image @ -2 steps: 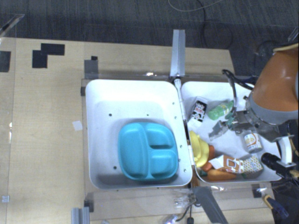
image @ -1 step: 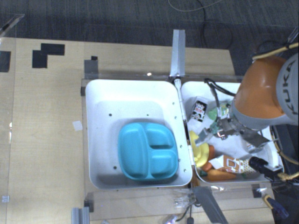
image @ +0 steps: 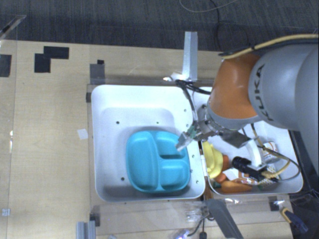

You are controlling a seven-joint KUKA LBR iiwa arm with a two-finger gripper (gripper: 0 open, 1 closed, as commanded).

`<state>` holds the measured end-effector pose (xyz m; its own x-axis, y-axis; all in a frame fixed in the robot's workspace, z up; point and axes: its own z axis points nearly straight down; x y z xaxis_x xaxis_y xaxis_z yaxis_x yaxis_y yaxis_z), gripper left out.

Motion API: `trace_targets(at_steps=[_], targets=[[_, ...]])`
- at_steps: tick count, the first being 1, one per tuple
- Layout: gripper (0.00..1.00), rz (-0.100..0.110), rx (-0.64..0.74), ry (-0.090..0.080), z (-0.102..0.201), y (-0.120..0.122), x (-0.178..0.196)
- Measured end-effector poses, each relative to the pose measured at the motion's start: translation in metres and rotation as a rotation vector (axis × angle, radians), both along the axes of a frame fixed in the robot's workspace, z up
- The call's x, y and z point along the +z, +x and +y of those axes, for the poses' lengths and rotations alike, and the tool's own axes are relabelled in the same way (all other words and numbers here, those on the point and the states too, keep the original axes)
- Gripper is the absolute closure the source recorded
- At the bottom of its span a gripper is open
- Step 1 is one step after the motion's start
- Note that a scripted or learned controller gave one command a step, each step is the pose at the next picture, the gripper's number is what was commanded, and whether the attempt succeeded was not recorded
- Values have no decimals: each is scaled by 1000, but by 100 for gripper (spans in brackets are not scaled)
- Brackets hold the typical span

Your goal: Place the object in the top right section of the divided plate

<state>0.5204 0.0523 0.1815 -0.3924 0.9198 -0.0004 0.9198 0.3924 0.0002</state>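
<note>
Over divided plate (image: 158, 160), end effector (image: 186, 138)

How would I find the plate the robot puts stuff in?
Look at the left white bin. The divided plate lies near its front right corner, under the robot's hand. It's the lone bright blue thing, split into three sections.

The arm (image: 279, 91) runs off the frame's right edge and covers the upper part of the right bin (image: 294, 185). The gripper (image: 185, 139), at center frame over the divided plate (image: 149, 161), is too blurred to read. Objects beside the banana (image: 213, 159), perhaps a carrot (image: 234, 185), lie partly hidden under cables.
</note>
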Motion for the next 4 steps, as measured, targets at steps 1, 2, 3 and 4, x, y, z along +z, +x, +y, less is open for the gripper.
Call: trace_targets(at_steps=[1,2,3,4], targets=[[0,2,236,1,60,-29,-70],[0,-3,497,1,77,-31,-31],[100,-5,494,2,78,-29,-23],[100,-31,386,7,93,-24,-66]])
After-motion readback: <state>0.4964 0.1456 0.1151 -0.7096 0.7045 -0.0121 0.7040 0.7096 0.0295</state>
